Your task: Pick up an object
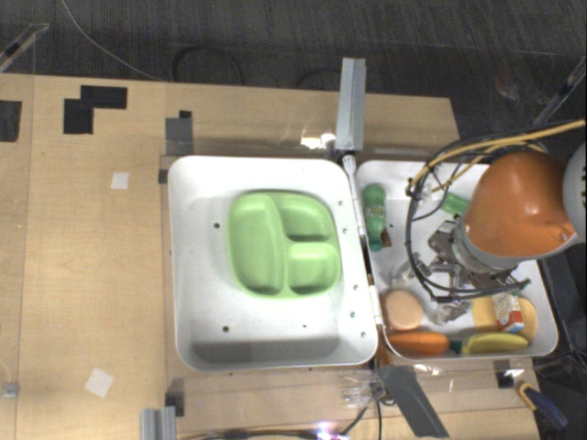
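Tray (280, 242) in left bin (197, 337); food toys (404, 310) in rt bin (548, 342).

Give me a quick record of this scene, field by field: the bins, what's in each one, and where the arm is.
left bin: holds a green divided tray
right bin: holds several toy foods
near front wall: orange carrot, yellow banana, tan bun
near the divider: green bottle
arm: over the right bin, orange band facing the camera
gripper: hidden under the wrist and cables, state unclear
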You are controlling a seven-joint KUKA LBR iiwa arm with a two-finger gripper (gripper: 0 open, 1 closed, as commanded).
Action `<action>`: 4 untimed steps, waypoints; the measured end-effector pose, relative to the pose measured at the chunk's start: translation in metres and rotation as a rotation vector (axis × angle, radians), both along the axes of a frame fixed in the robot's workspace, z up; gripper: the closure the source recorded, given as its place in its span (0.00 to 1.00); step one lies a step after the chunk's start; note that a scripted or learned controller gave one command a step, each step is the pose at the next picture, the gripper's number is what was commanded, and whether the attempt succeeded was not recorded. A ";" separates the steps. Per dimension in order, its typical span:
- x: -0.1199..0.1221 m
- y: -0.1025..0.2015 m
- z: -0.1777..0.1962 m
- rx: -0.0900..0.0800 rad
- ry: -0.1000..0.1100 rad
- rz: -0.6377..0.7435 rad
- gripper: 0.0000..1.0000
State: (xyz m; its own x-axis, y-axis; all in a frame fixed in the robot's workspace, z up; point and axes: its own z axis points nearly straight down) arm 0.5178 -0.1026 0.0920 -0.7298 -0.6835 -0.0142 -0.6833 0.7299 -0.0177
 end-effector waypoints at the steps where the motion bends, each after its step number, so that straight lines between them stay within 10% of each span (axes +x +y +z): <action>1: 0.057 -0.031 -0.002 -0.002 0.006 0.274 0.00; 2: 0.061 -0.029 0.013 -0.001 -0.009 0.269 1.00; 3: 0.093 -0.035 0.095 -0.002 0.006 0.240 1.00; 4: 0.095 -0.103 0.080 -0.004 0.013 0.523 1.00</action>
State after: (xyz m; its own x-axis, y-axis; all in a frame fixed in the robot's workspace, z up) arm 0.6131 -0.2057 0.1724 -0.2913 -0.9566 -0.0036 -0.9566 0.2913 -0.0087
